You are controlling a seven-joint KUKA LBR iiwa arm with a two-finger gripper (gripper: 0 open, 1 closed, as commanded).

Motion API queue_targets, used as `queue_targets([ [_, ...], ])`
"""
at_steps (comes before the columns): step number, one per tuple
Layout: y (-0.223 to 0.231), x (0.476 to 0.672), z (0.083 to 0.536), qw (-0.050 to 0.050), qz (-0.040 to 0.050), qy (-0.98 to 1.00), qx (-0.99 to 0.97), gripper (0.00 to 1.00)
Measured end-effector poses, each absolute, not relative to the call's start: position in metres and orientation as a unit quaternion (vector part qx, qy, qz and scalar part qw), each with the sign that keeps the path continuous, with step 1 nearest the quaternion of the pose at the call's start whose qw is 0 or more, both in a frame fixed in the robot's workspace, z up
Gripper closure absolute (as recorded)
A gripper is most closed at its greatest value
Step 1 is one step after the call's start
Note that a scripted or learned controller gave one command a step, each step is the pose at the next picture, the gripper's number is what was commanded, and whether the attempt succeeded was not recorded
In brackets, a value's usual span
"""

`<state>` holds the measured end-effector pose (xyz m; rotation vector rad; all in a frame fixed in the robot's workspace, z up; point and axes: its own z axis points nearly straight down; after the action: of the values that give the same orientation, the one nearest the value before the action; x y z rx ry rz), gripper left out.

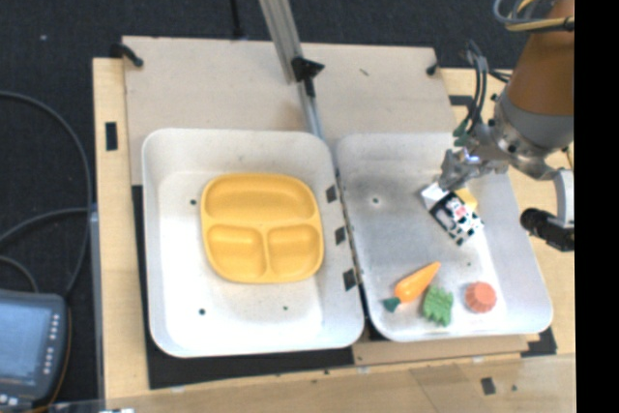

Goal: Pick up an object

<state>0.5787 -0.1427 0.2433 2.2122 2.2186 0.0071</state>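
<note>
In the right bin (pixel 387 208) lie an orange carrot toy (pixel 416 281), a green leafy toy (pixel 437 305), a round red-orange toy (pixel 480 297) and a white box with black marks (pixel 455 213). My gripper (pixel 455 171) hangs over the bin's right half, just above the upper end of the white box. It points down and left from the grey wrist. Whether it touches the box is unclear.
The left bin (pixel 174 305) holds a yellow divided plate (pixel 261 227). A slanted metal pole (pixel 280 14) rises from the bench behind the bins. A monitor (pixel 29 343) sits at the lower left, off the bench.
</note>
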Motion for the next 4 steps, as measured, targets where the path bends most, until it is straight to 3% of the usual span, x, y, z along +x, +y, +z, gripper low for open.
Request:
queue_targets([
  [1,-0.144,0.579,0.246,0.001,0.0003,0.709,0.706,1.0],
  [2,-0.086,0.589,0.238,0.0,0.0008,0.71,0.705,1.0],
  [4,0.003,0.587,0.249,0.001,0.0014,0.71,0.704,1.0],
])
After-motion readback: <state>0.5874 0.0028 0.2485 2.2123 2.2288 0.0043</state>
